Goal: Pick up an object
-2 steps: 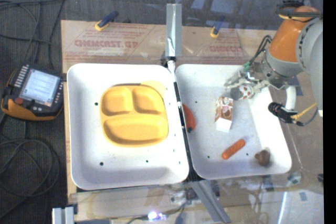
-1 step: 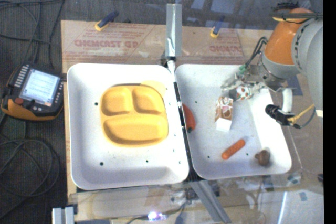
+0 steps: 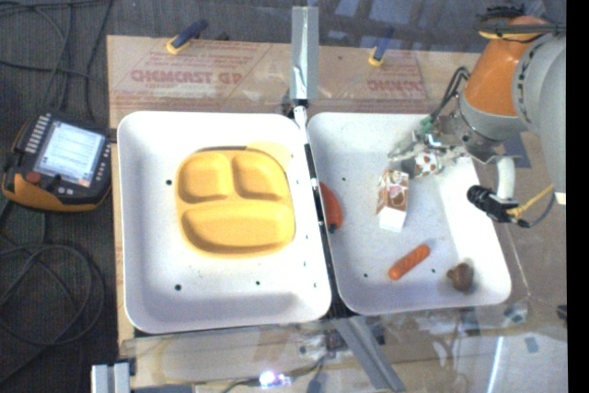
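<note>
Yellow tray [image 3: 236,202] in left bin [image 3: 147,290]; hand [image 3: 425,147] above carton [image 3: 394,196], right bin [image 3: 488,281]

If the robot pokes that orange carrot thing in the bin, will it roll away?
Probably a little. The carrot looks long and rounded, so a sideways push may roll it, while an endwise push would likely slide it. It looks smooth, so the gripper might slip off.

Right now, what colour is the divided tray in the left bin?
Yellow: the three-compartment plastic tray, plain in the camera view.

- Arm [image 3: 543,97]: grey, rounded casing.
- Band [image 3: 497,78]: orange, glossy, above the wrist.
- Cables [image 3: 453,97]: thin, black, by the wrist.
- Gripper [image 3: 416,145]: small, metallic, green-flecked.
</note>
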`<state>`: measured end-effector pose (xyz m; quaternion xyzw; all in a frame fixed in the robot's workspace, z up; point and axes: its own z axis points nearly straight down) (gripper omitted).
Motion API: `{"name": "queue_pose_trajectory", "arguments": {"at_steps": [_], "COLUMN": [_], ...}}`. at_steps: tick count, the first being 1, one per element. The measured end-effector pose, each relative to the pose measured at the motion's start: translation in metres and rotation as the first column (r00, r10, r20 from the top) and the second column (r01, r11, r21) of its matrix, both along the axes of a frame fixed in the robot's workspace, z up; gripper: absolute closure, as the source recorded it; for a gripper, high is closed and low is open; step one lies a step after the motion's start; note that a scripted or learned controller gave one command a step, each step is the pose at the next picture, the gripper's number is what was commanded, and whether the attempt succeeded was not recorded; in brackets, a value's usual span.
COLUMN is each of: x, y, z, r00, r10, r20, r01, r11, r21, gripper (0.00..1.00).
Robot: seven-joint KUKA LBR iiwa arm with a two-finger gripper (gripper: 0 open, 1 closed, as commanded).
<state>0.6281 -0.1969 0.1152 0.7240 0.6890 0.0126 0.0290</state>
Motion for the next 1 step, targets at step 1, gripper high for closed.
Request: {"name": "queue_pose_trajectory", "arguments": {"at_steps": [1], "x": [0.0035], "y": [-0.0073], "z": [0.0001], "r00": [0.999], "r10": [-0.040], "r20": [-0.001], "r01": [0.040], "r11": [0.999], "r21": [0.009], "gripper": [0.00]}}
